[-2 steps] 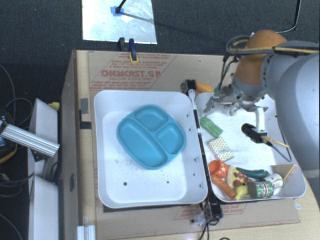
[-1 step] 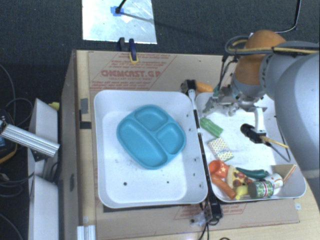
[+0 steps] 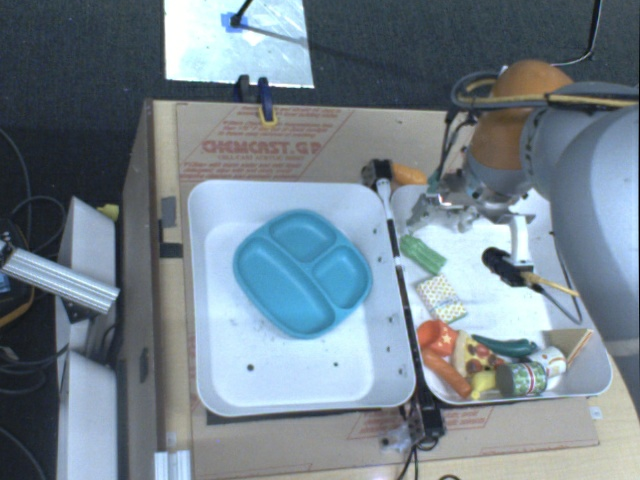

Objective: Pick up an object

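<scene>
Looks like a robotics lab or test cell, not a home or a shop. Left of the gripper [image 3: 455, 208], two shallow white bins [image 3: 300, 393] side by side on a protective board printed "CHEMCAST GP" [image 3: 262, 146], clamped at its far edge. Farther behind, a reflective sheet [image 3: 240, 28] with blue tape on dark carpet. Loose cables [image 3: 20, 218] and an aluminium bar [image 3: 60, 278] well to the left. Nearer than the fingers, a jumble of toy food and small props [image 3: 490, 363], typical test objects.

A sky-blue divided plate [image 3: 302, 272] lies in a white bin [image 3: 215, 368]; the green block [image 3: 423, 254] nears a checkered packet [image 3: 441, 298].
</scene>
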`<state>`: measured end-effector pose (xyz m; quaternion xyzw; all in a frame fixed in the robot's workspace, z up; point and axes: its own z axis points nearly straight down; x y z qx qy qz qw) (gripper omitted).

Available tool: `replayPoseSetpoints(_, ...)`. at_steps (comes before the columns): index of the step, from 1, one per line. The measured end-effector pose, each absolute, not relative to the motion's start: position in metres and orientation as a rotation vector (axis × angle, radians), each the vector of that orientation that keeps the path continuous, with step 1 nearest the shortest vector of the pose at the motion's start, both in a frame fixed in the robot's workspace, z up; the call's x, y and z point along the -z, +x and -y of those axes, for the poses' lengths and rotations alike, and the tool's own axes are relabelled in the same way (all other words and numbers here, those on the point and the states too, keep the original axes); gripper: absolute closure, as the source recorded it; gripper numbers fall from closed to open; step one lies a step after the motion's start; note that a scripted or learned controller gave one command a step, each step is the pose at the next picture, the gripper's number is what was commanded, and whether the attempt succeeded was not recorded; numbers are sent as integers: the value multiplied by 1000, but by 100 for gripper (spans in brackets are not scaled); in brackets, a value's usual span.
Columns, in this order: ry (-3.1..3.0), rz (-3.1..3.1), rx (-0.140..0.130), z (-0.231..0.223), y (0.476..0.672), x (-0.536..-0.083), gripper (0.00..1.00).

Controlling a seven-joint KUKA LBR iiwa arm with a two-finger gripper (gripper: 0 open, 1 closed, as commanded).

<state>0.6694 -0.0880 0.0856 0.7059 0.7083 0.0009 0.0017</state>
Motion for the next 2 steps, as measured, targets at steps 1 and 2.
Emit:
replayPoseSetpoints(1,2214,-2225,-2,85,669,-85,0)
replayPoseSetpoints(2,2214,-2225,-2,85,669,-85,0)
